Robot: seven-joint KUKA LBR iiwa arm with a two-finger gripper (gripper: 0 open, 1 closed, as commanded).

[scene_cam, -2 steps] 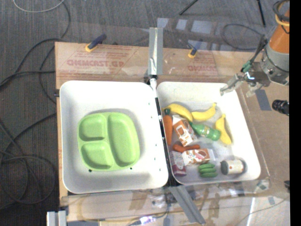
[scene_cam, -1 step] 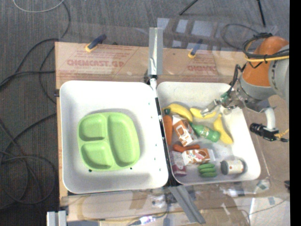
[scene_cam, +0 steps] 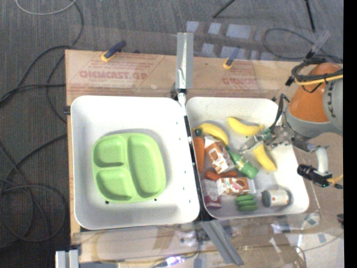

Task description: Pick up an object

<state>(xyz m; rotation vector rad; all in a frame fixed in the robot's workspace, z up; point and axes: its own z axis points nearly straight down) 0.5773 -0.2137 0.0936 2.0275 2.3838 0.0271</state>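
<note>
The gripper [scene_cam: 257, 142] hangs open and empty over the right bin [scene_cam: 290, 202], just beside a banana [scene_cam: 265, 158]. The banana looks light, smooth and curved; its middle seems best to grab.

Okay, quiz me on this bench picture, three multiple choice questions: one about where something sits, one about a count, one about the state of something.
1. Where is the green divided plate?
A. left bin
B. right bin
C. on the floor

2. How many yellow bananas lie in the right bin?
A. one
B. three
C. five

3. How does the small can lie?
A. upright
B. on its side
C. inside the plate

Answers: 1 A, the plate rests in the left bin. 2 B, three bananas show among the clutter. 3 B, its side faces up near the bin's front corner.
</note>
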